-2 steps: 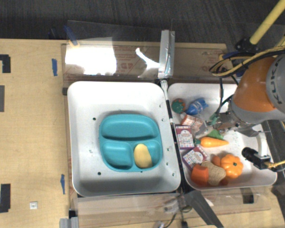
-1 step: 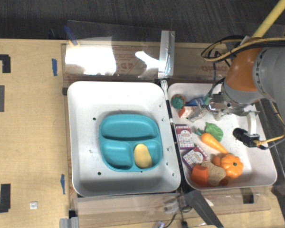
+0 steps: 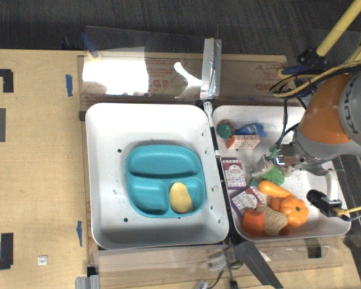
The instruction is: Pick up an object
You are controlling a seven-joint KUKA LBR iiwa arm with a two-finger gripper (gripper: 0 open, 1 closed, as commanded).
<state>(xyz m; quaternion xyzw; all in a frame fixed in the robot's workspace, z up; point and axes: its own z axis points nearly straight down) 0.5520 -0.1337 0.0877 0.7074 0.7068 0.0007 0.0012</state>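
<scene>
The right bin (image 3: 325,224) holds a pile of toy foods. Among them are a green piece (image 3: 274,176), an orange carrot (image 3: 274,189), an orange pumpkin (image 3: 294,210), a red tomato (image 3: 253,220) and a brown lump (image 3: 274,219). Further back lie a teal ball (image 3: 225,127), a blue item (image 3: 250,128) and a small red-and-white carton (image 3: 244,141). Two purple packets (image 3: 233,173) lie near the bin's left wall. My gripper (image 3: 277,160) hangs low over the middle of this bin, just above the green piece.
The left bin (image 3: 102,161) carries a teal divided tray (image 3: 162,164) with a yellow potato-like object (image 3: 180,197) in its front right compartment. A clear plastic sheet (image 3: 144,71) lies behind the bins. Cables (image 3: 301,80) and a yellow pole (image 3: 346,20) crowd the back right.
</scene>
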